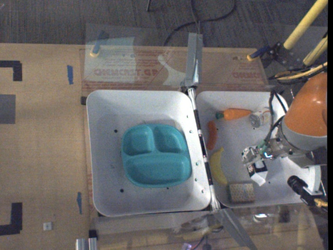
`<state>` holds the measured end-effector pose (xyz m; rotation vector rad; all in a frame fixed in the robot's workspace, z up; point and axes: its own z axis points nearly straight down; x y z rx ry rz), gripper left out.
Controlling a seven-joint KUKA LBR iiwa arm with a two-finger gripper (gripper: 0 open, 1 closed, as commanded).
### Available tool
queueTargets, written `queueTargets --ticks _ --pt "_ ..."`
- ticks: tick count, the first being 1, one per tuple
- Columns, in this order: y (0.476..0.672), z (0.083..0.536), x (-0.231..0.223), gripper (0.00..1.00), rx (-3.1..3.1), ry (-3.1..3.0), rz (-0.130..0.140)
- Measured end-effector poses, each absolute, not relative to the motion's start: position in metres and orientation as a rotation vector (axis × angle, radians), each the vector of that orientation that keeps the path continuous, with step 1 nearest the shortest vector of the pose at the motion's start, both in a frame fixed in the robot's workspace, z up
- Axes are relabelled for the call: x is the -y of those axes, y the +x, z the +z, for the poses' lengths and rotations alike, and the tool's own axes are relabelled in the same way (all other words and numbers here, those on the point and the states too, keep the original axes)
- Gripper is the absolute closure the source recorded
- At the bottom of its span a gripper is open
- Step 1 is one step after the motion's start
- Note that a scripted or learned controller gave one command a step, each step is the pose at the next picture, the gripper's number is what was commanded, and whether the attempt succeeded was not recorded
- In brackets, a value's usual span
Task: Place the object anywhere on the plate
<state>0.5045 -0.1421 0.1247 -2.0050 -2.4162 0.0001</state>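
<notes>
A teal plate (155,155) with three compartments lies in the left bin (104,108), and nothing lies on it. The right bin (281,191) holds an orange carrot (237,114), a red chili (212,134), a yellow banana (218,165), a tan speckled block (242,191) and a small grey object (256,120). My gripper (256,163) hangs low over the middle of the right bin, right of the banana and above the tan block. Small white and black parts show at its tip, and I see none of the objects between them.
A metal divider (200,139) runs between the two bins. The arm's grey body with its orange band (309,113) covers the right bin's right side. Cables and yellow rods (304,22) lie beyond the bins at the upper right.
</notes>
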Motion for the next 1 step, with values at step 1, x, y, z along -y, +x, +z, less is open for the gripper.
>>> queueTargets --ticks 1 --pt "0.5384 0.1848 0.0714 1.0 2.664 -1.672 -0.002"
